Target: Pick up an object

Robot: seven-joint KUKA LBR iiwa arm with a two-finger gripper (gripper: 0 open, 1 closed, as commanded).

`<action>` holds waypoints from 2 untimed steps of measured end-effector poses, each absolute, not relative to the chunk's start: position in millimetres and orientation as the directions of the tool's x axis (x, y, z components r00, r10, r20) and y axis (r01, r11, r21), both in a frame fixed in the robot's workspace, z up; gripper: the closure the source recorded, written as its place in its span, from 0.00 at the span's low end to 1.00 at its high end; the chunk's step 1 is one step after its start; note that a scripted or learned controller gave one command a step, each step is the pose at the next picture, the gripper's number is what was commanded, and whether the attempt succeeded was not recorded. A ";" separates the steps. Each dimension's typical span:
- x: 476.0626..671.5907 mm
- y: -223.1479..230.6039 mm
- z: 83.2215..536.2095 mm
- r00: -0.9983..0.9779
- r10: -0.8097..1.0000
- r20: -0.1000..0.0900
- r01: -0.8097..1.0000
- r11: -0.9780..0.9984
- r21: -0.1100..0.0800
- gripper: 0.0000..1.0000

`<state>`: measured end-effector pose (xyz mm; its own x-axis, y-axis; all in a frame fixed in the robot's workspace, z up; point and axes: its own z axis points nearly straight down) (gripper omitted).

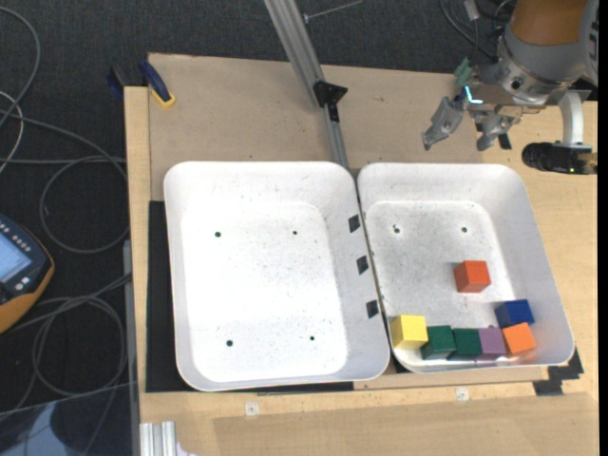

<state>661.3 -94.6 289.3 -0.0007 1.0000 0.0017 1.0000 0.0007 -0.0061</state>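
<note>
Hand (467, 127) spread, holding nothing, above right bin's (540, 218) far rim; blocks crowd near wall (orange-red block (471, 275) stands apart), so fingers may jam.

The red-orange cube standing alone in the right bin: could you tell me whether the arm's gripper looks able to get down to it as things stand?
Probably yes. The red-orange cube sits apart from the other blocks along the right bin's near wall, with bare floor all round it, and nothing lies between it and the gripper beyond the bin's far edge.
</note>
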 end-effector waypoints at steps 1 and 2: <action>661.9 -94.7 292.5 -0.002 1.000 0.000 1.000 0.002 -0.001 0.00; 663.4 -104.3 236.9 0.002 1.000 0.000 1.000 -0.002 -0.007 0.00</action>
